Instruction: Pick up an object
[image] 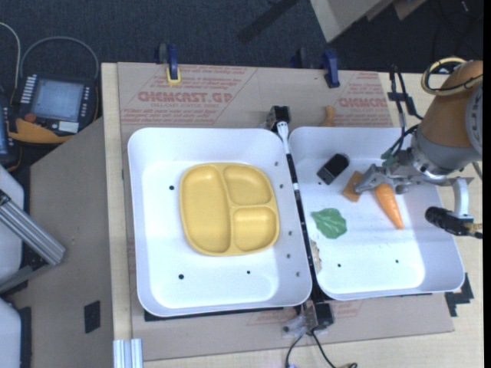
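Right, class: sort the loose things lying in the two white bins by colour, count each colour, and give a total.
Yellow: 1, the divided plate
Black: 1, the block
Green: 1, the leaf
Orange: 1, the carrot
Brown: 1, the piece beside the carrot
Total: 5

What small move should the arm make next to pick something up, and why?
Probably a short descent onto the carrot. The end effector sits at the carrot's upper end in the right bin, beside a small orange piece. The black block and green leaf lie farther off, so the carrot looks the nearest target.
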Controlling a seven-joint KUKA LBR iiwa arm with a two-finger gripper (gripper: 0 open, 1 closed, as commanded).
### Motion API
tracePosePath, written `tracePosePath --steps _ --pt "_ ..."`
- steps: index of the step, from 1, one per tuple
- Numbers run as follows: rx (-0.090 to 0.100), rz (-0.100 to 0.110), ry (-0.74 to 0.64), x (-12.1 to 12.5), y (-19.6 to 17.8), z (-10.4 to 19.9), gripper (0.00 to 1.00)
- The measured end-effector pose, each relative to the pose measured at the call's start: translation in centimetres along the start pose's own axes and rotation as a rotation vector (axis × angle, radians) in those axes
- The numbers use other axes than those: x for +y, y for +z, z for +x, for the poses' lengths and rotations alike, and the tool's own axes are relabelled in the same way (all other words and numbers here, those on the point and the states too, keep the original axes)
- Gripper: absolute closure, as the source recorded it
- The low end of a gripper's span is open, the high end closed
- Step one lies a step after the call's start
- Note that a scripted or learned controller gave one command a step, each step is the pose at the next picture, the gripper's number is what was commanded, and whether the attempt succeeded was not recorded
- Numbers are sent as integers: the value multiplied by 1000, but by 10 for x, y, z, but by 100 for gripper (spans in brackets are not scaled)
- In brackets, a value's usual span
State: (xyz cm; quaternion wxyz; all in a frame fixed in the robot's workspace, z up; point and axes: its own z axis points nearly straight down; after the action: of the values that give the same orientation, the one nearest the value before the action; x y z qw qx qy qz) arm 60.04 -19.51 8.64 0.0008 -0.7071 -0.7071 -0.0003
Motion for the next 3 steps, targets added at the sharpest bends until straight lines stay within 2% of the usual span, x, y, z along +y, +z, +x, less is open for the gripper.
tracePosePath --steps 1,2,3 --pt "-4 -7 -2 2 -12 0 100" --pt "-4 -6 -1 2 -56 -2 100" --pt "-4 -7 -1 12 -105 -3 100"
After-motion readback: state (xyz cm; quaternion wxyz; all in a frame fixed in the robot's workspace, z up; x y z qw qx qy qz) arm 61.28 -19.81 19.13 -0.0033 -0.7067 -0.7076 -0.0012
